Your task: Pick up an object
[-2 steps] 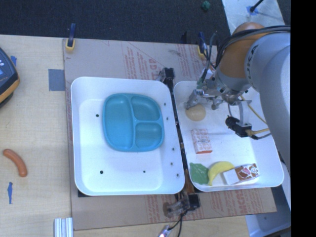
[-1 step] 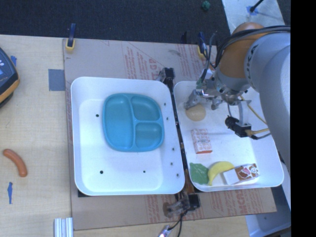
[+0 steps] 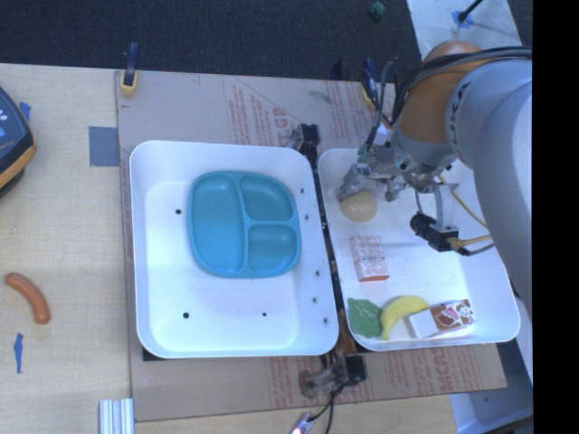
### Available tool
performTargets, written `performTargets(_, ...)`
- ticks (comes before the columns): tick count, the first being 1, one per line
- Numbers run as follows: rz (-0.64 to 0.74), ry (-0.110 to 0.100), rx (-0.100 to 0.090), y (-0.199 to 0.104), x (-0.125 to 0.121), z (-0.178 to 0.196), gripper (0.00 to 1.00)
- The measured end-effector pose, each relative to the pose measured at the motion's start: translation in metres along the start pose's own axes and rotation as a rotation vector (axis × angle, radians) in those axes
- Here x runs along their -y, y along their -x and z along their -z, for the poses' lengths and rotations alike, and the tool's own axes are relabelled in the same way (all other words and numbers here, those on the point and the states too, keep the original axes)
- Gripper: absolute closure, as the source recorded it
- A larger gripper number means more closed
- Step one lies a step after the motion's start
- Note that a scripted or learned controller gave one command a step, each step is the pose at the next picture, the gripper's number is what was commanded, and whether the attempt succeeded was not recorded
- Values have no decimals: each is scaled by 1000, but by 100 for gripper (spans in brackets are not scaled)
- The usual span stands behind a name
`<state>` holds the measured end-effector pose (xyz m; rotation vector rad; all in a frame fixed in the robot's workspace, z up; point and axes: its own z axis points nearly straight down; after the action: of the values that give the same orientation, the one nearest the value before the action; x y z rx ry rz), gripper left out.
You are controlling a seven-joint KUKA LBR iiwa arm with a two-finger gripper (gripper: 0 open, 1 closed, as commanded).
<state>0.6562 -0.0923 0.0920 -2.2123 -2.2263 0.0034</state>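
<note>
One beige ball (image 3: 359, 207) (right bin) beneath end effector (image 3: 369, 184).

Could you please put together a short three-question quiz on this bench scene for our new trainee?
1. True or false: the blue divided plate lies in the left bin.
2. Which thing lies nearest the gripper? A) banana B) round beige object C) green item
3. Fill in: the sausage lies on the ____, outside both bins.

Key: 1 true; 2 B; 3 bench.
</note>
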Motion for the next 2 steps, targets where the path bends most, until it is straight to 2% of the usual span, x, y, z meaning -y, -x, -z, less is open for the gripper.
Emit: performTargets(2,-5,-1,0,4,3,0,0)
